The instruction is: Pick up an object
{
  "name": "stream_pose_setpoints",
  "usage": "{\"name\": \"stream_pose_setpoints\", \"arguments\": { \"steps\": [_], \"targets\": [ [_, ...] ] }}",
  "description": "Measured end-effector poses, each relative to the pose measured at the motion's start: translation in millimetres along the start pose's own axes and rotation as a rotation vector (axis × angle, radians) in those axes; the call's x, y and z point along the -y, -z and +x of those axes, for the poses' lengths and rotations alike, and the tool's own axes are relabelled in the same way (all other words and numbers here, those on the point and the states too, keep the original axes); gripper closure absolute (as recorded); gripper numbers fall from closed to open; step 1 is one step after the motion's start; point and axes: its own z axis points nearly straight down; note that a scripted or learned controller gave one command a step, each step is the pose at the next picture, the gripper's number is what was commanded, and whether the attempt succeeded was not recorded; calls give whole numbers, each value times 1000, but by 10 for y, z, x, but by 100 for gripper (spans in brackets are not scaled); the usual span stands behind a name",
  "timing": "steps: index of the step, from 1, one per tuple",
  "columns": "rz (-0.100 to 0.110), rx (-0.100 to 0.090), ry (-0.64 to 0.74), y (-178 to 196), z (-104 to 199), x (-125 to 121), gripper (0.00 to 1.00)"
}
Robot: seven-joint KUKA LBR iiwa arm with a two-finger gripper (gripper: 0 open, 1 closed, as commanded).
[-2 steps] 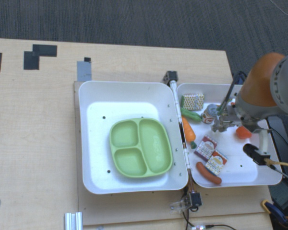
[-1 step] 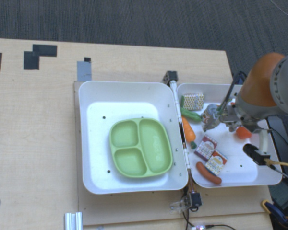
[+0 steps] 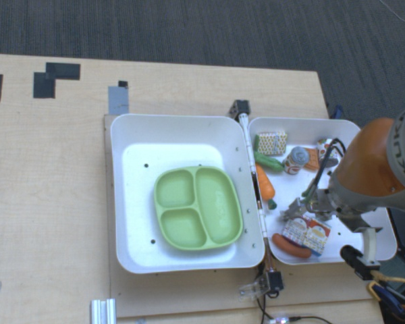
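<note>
Two shallow white bins sit side by side on a wooden bench. The left bin (image 3: 125,201) holds a green divided plate (image 3: 198,208) at its centre, likely a drop-off spot. The right bin (image 3: 347,128) is crowded with small toy foods, so it serves as the picking pile: a carrot (image 3: 265,184), a green pepper (image 3: 270,162), a small box (image 3: 272,142), a can (image 3: 298,157), a sausage (image 3: 291,246) and a printed packet (image 3: 306,233). The arm's gripper (image 3: 305,206) hangs low in the lower right of the frame. The packet lies just below it; whether they touch is unclear. I cannot tell how the jaws stand.
</note>
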Motion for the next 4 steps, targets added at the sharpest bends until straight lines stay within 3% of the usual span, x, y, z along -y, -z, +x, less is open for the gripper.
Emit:
{"name": "stream_pose_setpoints", "arguments": {
  "steps": [1,2,3,4],
  "targets": [
    [-6,1,2,112,3,-24,100],
    [-6,0,2,111,4,-22,0],
    [-9,0,3,215,10,-36,100],
    [-9,0,4,214,10,-35,0]
  ]
}}
